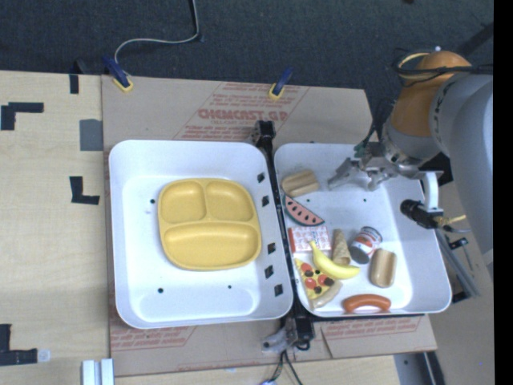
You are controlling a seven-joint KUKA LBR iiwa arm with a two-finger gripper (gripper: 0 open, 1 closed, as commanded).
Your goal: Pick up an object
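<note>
The cardboard sheet [232,111] carries red print reading "CHEMCAST GP".

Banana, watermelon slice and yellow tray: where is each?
banana [333,265], camera view, middle of its curved body.
watermelon slice [303,212], camera view, red flesh.
yellow tray [210,222], camera view, central divider.

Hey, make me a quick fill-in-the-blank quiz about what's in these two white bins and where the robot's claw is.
1. The yellow plastic divided plate lies in the ____ white bin.
2. The yellow toy banana lies in the ____ white bin.
3. The plate has ____ compartments.
4. The claw hangs over the ____ bin.

Missing words: left; right; three; right
</note>
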